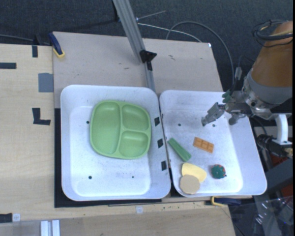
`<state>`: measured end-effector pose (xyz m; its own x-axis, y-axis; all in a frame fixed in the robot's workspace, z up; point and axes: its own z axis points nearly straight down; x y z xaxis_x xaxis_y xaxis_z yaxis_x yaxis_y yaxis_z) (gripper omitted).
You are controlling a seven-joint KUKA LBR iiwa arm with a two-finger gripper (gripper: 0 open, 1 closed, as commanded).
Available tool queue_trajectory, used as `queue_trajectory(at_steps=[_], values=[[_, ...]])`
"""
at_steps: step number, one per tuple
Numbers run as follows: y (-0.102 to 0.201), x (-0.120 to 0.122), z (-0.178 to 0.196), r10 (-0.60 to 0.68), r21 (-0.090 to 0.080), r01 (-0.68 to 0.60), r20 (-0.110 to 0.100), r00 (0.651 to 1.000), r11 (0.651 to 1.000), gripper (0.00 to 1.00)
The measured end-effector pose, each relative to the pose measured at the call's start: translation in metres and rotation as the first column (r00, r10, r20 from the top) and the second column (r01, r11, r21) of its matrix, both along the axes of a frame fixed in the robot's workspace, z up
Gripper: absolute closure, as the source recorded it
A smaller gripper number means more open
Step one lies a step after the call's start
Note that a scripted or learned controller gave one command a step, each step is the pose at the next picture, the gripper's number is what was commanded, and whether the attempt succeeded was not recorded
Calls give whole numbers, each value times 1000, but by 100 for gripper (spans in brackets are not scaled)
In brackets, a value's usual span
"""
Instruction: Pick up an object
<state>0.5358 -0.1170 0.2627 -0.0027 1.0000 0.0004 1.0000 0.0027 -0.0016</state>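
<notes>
The likeliest target, an orange waffle-like block (203, 144), lies flat mid-floor of the right bin (246, 181), with a green stick (179, 149) to its left, a yellow and tan piece (191, 177) and a small dark-green toy (218, 171) nearer the front. The pincer (220, 114) hovers above the bin's rear, fingers apparently spread and grasping nothing, poised for descent. A green divided plate (120, 129) occupies the left bin (69, 146).

The wooden bench (19, 146) bears two white bins (71, 181).
</notes>
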Motion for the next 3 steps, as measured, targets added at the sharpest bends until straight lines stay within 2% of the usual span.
queue_trajectory(at_steps=[1, 3], values=[[0, 0, 0, 0, 0, 0, 0, 1000, 1000, 0], [2, -10, -104, -1, 0, 1, -5, 1000, 1000, 0]])
